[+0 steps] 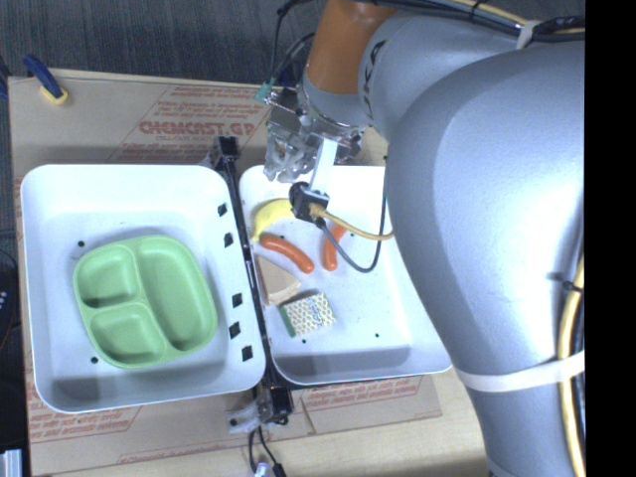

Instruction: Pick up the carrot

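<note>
**Clerk:** Item one, your claw. Position and state?

**Arm:** My two-finger metal claw hangs over the 12 o'clock edge of the right shallow white plastic bin. Whether the fingers stand apart or closed, I cannot tell; the metalwork is a blur from this angle. Nothing shows between them.

**Clerk:** Item two, the task's thing.

**Arm:** Small orange tapered carrot, lying in the right bin, at about 5 o'clock from my claw and apart from it. A yellow cable off my wrist curves just beside it.

**Clerk:** Neighbours?

**Arm:** Orange-red sausage-shaped piece, just at 9 o'clock of the carrot, lying slantwise. Yellow curved banana, at 11 o'clock of the sausage, near the bin's left wall. Pale tan wedge-shaped piece, at 6 o'clock of the sausage. Small patterned green-and-white rectangular packet, at 5 o'clock of the wedge, touching or nearly so.

**Clerk:** Further out?

**Arm:** Left shallow white plastic bin, holding a light green three-compartment plastic tray. Both bins sit on brown printed cardboard. A blue and yellow clamp lies at the far 10 o'clock corner.
</note>
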Robot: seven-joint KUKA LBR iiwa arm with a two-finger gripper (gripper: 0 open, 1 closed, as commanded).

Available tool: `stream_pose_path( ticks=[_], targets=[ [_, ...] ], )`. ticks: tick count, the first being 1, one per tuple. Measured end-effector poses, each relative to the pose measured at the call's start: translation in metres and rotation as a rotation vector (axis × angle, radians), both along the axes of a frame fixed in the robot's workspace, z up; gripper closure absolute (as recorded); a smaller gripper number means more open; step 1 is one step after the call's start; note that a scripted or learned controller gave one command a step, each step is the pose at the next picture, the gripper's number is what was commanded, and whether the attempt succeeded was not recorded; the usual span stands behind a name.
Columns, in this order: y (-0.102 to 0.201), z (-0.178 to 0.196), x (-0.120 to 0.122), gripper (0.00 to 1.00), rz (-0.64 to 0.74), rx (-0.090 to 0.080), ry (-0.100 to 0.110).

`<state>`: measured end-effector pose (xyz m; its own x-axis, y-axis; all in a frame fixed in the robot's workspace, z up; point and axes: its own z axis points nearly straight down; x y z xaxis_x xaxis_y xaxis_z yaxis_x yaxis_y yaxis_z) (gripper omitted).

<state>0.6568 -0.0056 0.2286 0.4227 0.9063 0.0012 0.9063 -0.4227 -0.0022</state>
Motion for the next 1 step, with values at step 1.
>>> stream_pose_path(
  ticks=[1],
  targets=[
    [-0.052,-0.0003,-0.0416,1.0,-0.19,-0.002,0.005]
  ],
)
